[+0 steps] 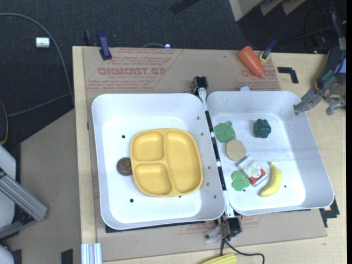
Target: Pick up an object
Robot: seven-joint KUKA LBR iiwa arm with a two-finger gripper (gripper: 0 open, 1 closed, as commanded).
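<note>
- Camera view showed a banana (271,180) in the right bin (308,147), long axis roughly toward the arm.
- Farther up-right, past the bin's corner, hung the end effector (319,104), prongs spread, gripping nothing.

Gripper (319,104) sits at about 3 o'clock in the camera view, hard against the right edge and a bit above mid-height. Two grey fingers (306,101) hang down and splay apart, one tip pointing toward 8 o'clock, the other toward 4 o'clock, with nothing between them. Wrist block above them runs up toward 1 o'clock and is cropped by the edge, so the arm's pose can't be read.
</note>
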